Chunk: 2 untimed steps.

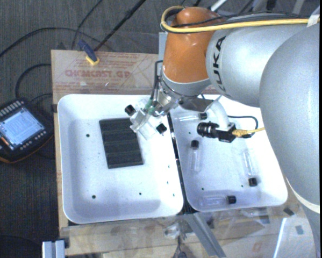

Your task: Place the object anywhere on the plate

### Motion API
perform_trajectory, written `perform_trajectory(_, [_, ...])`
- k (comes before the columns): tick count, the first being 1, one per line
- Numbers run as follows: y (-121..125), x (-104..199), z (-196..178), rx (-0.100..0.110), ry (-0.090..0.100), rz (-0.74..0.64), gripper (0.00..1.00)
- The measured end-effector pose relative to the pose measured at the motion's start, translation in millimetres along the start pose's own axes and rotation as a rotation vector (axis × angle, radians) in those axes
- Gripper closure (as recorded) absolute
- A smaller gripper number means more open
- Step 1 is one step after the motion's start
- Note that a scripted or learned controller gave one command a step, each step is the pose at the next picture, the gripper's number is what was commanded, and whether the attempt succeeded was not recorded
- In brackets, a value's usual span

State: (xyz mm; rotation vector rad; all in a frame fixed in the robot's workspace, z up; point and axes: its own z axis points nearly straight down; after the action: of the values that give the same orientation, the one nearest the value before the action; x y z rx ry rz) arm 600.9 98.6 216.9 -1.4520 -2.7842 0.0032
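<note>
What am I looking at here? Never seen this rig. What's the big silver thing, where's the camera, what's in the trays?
The big silver shape is a KUKA robot arm with an orange band above its wrist, reaching in from the right. One fixed camera looks down at a slant on a bench with two shallow white bins. The gripper hangs over the left bin, at its upper right, just above a dark ribbed plate lying flat there. Something small and clear with a green spot sits at the gripper's tip; whether it is gripped is too blurred to tell. The right bin holds several small clear tube-like items with black caps. A handheld controller lies on the floor at left.
</note>
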Motion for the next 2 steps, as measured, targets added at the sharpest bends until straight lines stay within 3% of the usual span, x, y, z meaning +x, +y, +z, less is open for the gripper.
perform_trajectory(1, [0.1, -0.1, -0.1, 0.000, 0.000, 0.000, 0.00])
perform_trajectory(2, [0.1, -0.1, -0.2, 0.000, 0.000, 0.000, 0.00])
